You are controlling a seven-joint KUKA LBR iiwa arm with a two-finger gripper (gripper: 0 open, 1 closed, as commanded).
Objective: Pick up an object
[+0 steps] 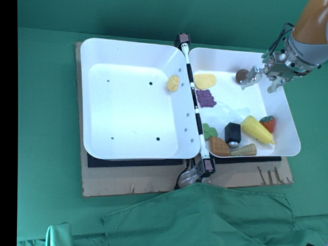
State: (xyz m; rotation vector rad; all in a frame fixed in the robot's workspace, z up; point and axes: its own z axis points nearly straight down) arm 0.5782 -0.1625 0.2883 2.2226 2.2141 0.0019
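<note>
1. Nearest, along the front wall of the right bin [287, 146], lie a waffle piece [219, 146] and an ice-cream cone [244, 149], with a black bottle [232, 133] just behind them and a green leafy piece [209, 132] against the divider. All look like small, light, rigid plastic toys, likely slick.
2. Toward the front right corner a yellow corn cob [257, 129] lies slanted, a strawberry [267, 123] touching its far side. The cob seems the easiest hold: pinch across its narrow middle, not lengthwise.
3. Mid-bin by the divider sit purple grapes [206, 98] and, farther, a yellow lemon-like piece [204, 81]; both are low and rounded and may skid on the smooth white floor.
4. At the far edge a brown round piece [242, 76] lies just beside the gripper [263, 80], whose fingers stand spread apart with nothing between them.
5. The left bin [102, 55] carries one yellow piece [173, 83] near its far right wall.
6. The bins rest on cardboard [102, 186] over green cloth [46, 111]; sloped walls crowd the corners.
</note>
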